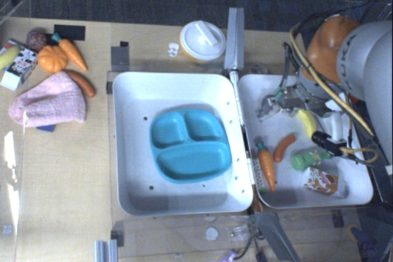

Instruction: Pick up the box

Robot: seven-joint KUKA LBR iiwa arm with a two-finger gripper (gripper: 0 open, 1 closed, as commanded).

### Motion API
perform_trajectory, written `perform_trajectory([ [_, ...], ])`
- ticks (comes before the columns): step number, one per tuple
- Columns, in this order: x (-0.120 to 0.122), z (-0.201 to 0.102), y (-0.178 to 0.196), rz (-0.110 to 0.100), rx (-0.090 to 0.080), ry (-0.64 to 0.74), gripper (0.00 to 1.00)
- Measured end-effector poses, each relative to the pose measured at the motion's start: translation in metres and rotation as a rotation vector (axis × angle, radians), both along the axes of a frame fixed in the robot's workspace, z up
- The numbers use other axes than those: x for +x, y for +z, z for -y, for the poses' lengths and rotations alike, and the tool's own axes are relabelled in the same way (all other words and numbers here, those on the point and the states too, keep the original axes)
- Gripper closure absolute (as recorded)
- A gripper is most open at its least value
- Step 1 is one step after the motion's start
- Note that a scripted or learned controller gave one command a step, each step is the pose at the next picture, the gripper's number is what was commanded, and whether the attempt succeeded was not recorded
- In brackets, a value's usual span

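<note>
Camera view from above, looking down on a pale wooden tabletop bearing two shallow white plastic bins side by side. Everything below is placed relative to the right-hand white bin.

Inside that bin, near its front right corner, lies a small orange and white printed carton box. Just behind the box sits a green rounded toy. Toward the bin's left wall lie an orange toy carrot with a green top and, beside it, a small orange-red toy sausage. A yellow toy banana lies near the bin's middle.

The grey metal claw hangs over the bin's back left area, with the grey arm and its orange band behind it to the right. Whether its fingers are apart or together cannot be told. The box lies well apart from the claw, toward the front right, with the banana and green toy between them.

Left of this bin, the neighbouring white bin holds a blue divided plastic tray.
</note>
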State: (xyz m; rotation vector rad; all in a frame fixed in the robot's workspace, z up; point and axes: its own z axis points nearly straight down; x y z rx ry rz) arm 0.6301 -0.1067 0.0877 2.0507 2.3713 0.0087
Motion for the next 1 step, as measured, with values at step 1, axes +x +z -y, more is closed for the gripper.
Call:
perform_trajectory([
  [1,0.0325,0.0246,0.0004,0.000,0.001,-0.253,0.00],
])
